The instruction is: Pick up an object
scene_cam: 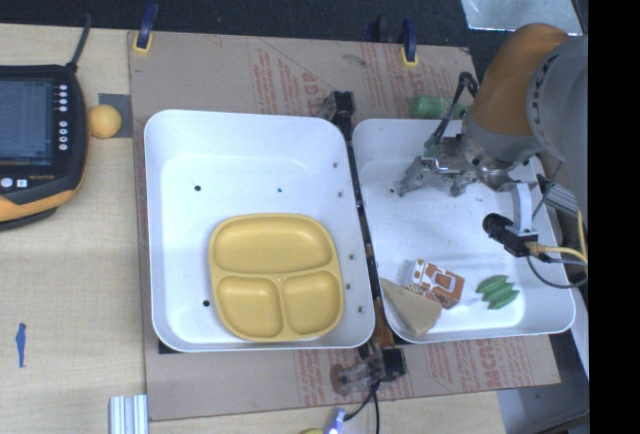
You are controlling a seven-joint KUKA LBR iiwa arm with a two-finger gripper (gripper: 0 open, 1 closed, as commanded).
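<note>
The gripper [432, 174] hangs over the far half of the right-hand shallow white bin [400, 222], its state indeterminate, while the nearest candidate, the small white-and-orange printed packet [436, 281], lies toward the bin's near edge, its long axis slanting.

Teach pendant [35, 147] at left bench edge; orange ball [104, 120] just beside it.
</note>
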